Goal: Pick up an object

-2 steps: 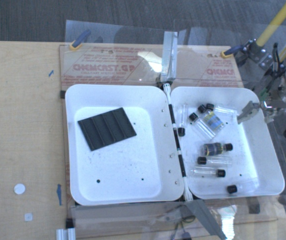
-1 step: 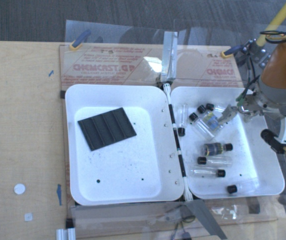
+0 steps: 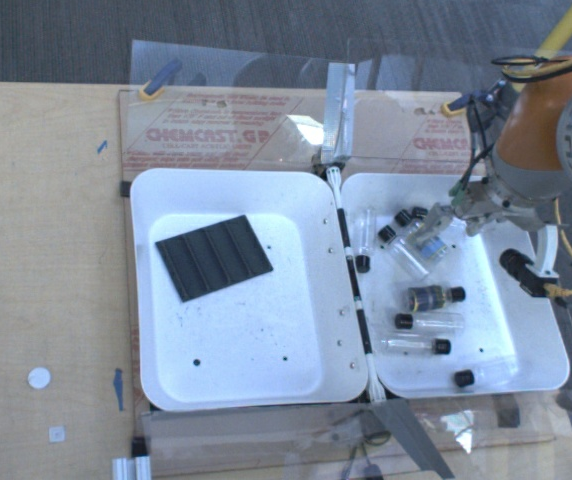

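Landmark for all positions: the central divider (image 3: pixel 351 268) where the two white bins meet.

Left bin (image 3: pixel 156 298), left of the divider: one dark ribbed rectangular pad (image 3: pixel 214 257) lies flat on the floor, in the upper-left part, rotated so its long edge slants. A few small dark specks are scattered on the floor below it.

Right bin (image 3: pixel 536 363), right of the divider: a loose group of small vials. One clear vial with a black cap (image 3: pixel 362 243) lies just beside the divider, near its upper end. Further right of it, several clear vials and black caps (image 3: pixel 406 230) are clustered. Below these, an amber vial (image 3: pixel 433 296) lies on its side; under it a clear vial with a black cap (image 3: pixel 428 320), then another clear one (image 3: pixel 416 345), both lying roughly crosswise to the divider. A single black cap (image 3: pixel 463 378) sits lowest, toward the front wall, well apart from the divider.

Arm: grey body with orange band (image 3: pixel 531 118) enters from the right, above the upper right part of the right bin. The tool (image 3: pixel 444 226) is down over the upper vial cluster, right of the divider. Whether the tool is wide, narrow or holding anything: cannot tell, as it blends with the clear vials beneath.

Worktop (image 3: pixel 36 268), far left of the divider: bare wood with a small white disc (image 3: pixel 39 377) near the lower left.
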Available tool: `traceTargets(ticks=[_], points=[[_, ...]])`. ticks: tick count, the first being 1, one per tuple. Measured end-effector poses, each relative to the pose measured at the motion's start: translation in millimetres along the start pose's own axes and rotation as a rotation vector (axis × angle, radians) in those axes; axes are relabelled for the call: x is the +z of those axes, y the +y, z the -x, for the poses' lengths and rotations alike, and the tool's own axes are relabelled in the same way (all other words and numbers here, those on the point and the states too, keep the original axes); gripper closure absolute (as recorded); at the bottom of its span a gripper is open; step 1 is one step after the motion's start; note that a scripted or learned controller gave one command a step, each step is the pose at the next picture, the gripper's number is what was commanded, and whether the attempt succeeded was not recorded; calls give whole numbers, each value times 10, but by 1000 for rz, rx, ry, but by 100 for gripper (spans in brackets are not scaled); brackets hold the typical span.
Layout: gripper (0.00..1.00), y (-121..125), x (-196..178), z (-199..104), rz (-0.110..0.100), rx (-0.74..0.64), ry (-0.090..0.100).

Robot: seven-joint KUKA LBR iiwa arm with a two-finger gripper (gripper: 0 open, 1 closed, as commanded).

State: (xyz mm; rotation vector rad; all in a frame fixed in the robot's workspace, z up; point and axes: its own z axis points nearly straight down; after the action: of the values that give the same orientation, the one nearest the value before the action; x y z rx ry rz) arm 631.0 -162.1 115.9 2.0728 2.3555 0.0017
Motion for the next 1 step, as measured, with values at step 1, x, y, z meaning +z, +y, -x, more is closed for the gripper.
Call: traceTargets(ticks=[1], points=[[0, 89, 281, -107, -2, -28, 0]])
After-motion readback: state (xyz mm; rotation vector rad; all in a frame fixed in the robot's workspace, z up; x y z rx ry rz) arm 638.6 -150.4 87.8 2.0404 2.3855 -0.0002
